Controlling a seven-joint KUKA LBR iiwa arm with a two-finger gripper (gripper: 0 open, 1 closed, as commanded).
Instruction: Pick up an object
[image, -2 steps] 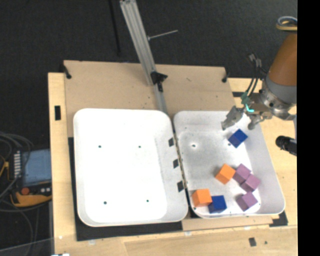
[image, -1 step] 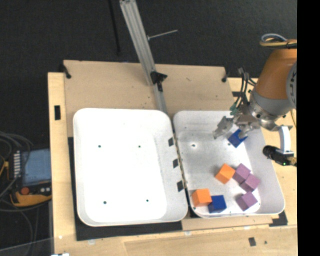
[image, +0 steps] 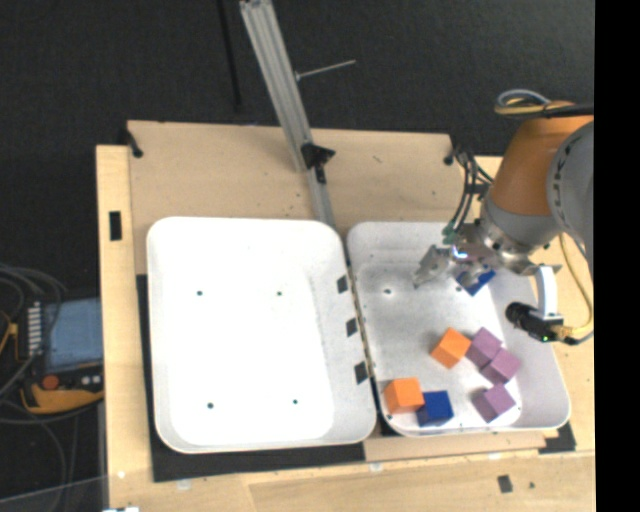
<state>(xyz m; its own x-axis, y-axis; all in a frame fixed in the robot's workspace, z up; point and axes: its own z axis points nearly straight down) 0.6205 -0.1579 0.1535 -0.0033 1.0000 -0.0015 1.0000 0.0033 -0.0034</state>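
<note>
1. Grey fingers of the gripper (image: 447, 266) hang over the upper part of the right bin (image: 395, 300), spread wide with bare bin floor between them; nothing is held.
2. A small blue block (image: 478, 282) lies just right of the gripper, partly under the wrist (can't tell whether it touches a finger).
3. The orange band (image: 530, 165) of the arm sits above the wrist, coming in from the right. Cables run down beside it.
4. Task objects, all in the lower half of the right bin, well apart from the gripper: orange cube (image: 451, 348) mid-bin; purple cube (image: 485, 347) just beside it, second purple cube (image: 501, 367) touching that one, third purple cube (image: 494, 402) near the lower rim; another orange cube (image: 404, 394) and a blue cube (image: 435, 408) side by side, touching, at the bottom edge.
5. The left bin (image: 245, 330) is white, with four small dark dots on its floor.
6. Writing: none readable on bins, blocks or arm.
7. Surface: tan wooden bench (image: 230, 170), black mat under the bins. An aluminium strut (image: 285, 90) slants in from the top, ending at a black clamp.
8. Room: dark carpet around the bench; at left, a pendant-type box (image: 65, 340) with a bluish screen and loose cables on the floor (screen text too small to read).
</note>
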